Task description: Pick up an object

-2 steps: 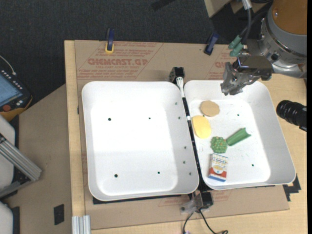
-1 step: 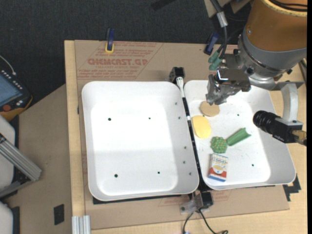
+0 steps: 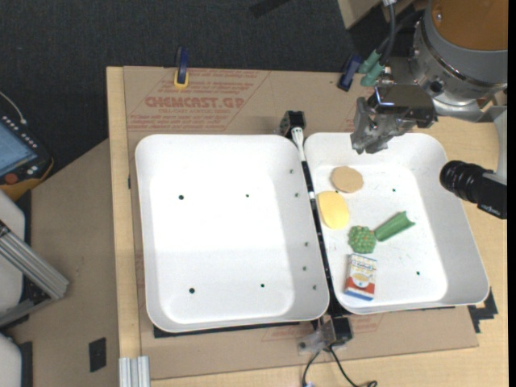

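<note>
The right bin [image 3: 451,272] holds a tan round cookie [image 3: 347,180], a yellow lemon-like piece [image 3: 333,209], a green broccoli piece [image 3: 380,232] and a small red, white and blue carton [image 3: 362,277]. My gripper [image 3: 371,143] hangs over the bin's far left corner, just above and right of the cookie. Nothing shows between its fingers.
The left bin [image 3: 161,216] lies beside the right one, with a black clamp [image 3: 292,123] at the far end of the seam and another [image 3: 337,330] at the near end. A black cylinder [image 3: 476,184] juts in over the right bin's right rim.
</note>
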Robot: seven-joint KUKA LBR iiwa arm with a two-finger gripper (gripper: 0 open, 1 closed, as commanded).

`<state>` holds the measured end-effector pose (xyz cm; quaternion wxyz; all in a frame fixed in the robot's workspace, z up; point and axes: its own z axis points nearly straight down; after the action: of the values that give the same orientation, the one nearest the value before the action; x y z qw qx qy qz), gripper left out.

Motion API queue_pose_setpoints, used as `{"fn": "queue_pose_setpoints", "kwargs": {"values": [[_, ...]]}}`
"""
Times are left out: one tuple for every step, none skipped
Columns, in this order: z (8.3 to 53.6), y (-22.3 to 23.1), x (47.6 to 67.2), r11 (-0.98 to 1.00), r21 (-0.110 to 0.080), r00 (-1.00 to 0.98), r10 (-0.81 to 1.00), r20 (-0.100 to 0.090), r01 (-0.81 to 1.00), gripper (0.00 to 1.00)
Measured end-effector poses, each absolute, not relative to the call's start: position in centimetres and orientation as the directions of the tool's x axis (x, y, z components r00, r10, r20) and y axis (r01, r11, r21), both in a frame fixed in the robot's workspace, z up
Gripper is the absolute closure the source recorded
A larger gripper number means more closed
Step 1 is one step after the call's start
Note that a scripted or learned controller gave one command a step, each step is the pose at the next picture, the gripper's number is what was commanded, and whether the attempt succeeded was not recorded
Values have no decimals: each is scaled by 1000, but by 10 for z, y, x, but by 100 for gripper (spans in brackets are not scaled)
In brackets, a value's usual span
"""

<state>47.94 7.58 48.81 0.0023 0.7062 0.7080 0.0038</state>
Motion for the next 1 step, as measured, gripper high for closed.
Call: {"fn": "queue_pose_setpoints", "kwargs": {"values": [[481, 113, 479, 5, -1, -5, 1000, 1, 1000, 100]]}}
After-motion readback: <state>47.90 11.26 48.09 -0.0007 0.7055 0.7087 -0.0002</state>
